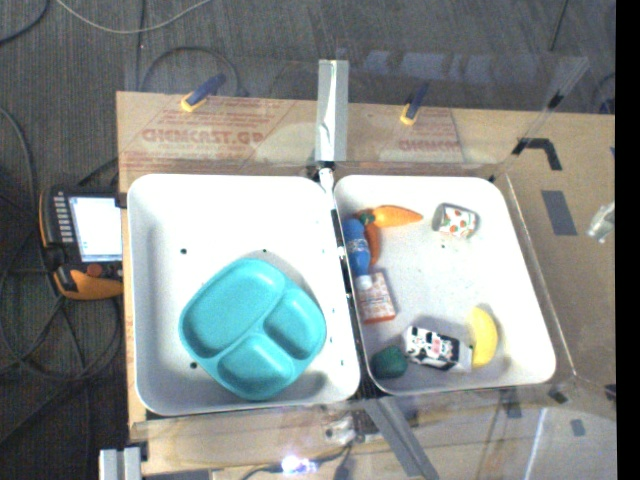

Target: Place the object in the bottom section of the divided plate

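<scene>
A teal divided plate (252, 328) with three sections lies in the left white bin (160, 228), toward its front. The right bin (520, 268) holds the loose objects: an orange carrot (392, 215), a blue-capped bottle (357, 246), a small red-and-white packet (376, 297), a white spotted cup (456, 221), a yellow banana (484, 336), a black-and-white cow-patterned box (432, 348) and a dark green round item (390, 364). Nothing rests on the plate.
A handheld pendant with a lit screen (85, 240) lies left of the bins. A vertical metal post (331, 113) stands behind the seam between the bins. Cardboard sheeting (220, 133) backs the bench.
</scene>
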